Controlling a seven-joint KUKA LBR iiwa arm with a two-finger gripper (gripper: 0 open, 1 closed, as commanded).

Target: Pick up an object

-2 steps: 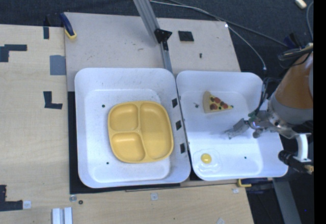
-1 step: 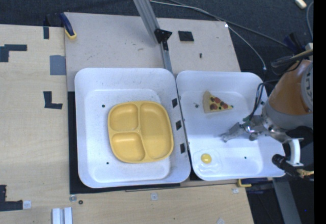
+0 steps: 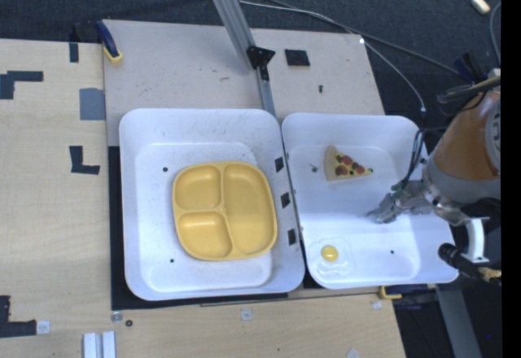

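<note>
One fried egg [image 3: 329, 254], one pizza slice [image 3: 345, 163], one yellow tray [image 3: 223, 210].

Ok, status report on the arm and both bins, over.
Gripper low in right bin, nothing held. Pizza slice and fried egg lie free. Yellow tray in left bin.

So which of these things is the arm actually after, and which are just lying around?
For the job:
- pizza slice, right bin
- fried egg, same bin
- gripper, low in that bin, holding nothing visible

Lying about:
- yellow divided plate, left bin
- blue-and-yellow clamp on the bench
</note>
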